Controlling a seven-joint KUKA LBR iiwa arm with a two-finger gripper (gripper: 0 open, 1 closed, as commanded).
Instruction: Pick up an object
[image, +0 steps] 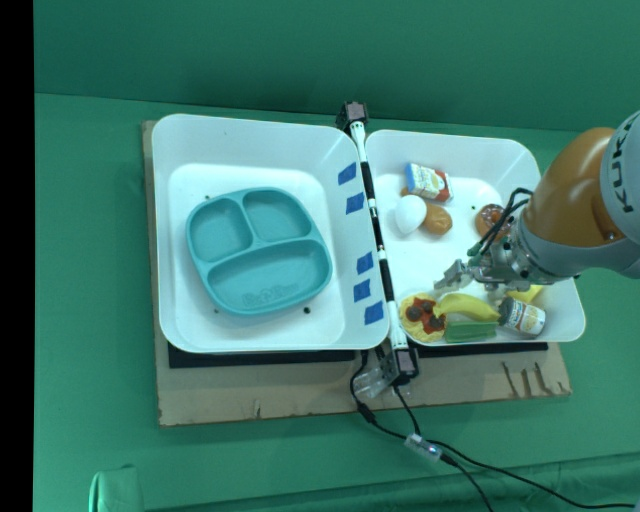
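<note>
Near edge of right bin (560, 325): small jar (522, 317) on its side, green block (468, 331), banana (466, 305), and a yellow piece with red bits (424, 314), clustered and touching. End effector (470, 270) just above the banana; finger spread cannot be told, nothing visibly held. Farther back: white egg (410, 214) beside an orange-brown item (437, 219), then a small printed packet (427, 181). Left bin (170, 250) holds a teal divided plate (258, 251).

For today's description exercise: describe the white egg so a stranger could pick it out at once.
Find the right-hand shallow white bin, the one holding the small toy foods. Near its divider side, in the upper half, lies the smooth white egg-shaped toy, touching a brown-orange rounded piece on its right. It is the plain white item among coloured neighbours.
</note>
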